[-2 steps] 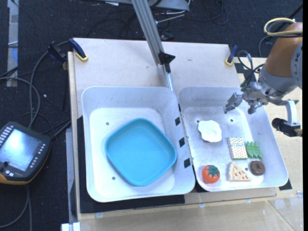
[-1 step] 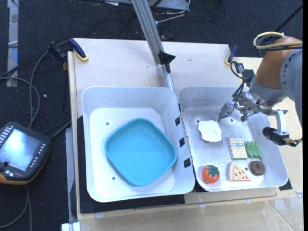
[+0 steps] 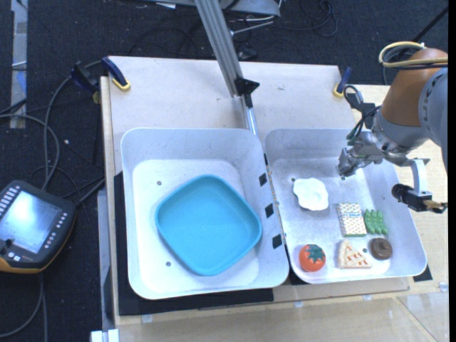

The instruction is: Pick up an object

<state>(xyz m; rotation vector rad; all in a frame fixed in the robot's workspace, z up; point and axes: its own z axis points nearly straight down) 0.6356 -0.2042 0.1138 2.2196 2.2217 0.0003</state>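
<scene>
- The bench point(image 3: 178, 91) is a pale wooden board, clamped at its far corners with yellow-tipped clamps point(image 3: 114, 77), and it sits on a dark carpeted floor point(image 3: 57, 34) with black cables snaking around.
- A slanted metal pole point(image 3: 221, 41) runs down from the top edge to the spot where the two bins meet.
- A teach pendant point(image 3: 28, 223) with a lit screen lies on the floor off the bench's left edge.
- The left bin point(image 3: 142, 155) carries a light blue square tray point(image 3: 206, 223) that takes up most of its floor.
- The right bin point(image 3: 299, 148) has all the small stuff: a white blob-shaped piece point(image 3: 311, 193) near the middle, a checkered block point(image 3: 350, 218) and a green bumpy piece point(image 3: 375, 221) toward the right wall, then a red tomato-like toy point(image 3: 312, 257), a wedge that looks like a pizza or cake slice point(image 3: 353, 255) and a brown donut-ish ring point(image 3: 381, 248) along the near edge.
- The gripper point(image 3: 348, 164) hangs over the far right part of the right bin, up-right of the white piece and apart from it, with nothing visibly in it.
- Can't tell whether the gripper is clenched or released; the tip is small, dark and blurry.
- The arm point(image 3: 417, 98) is cut off by the right edge, and the small toys are too tiny to name for sure.
</scene>
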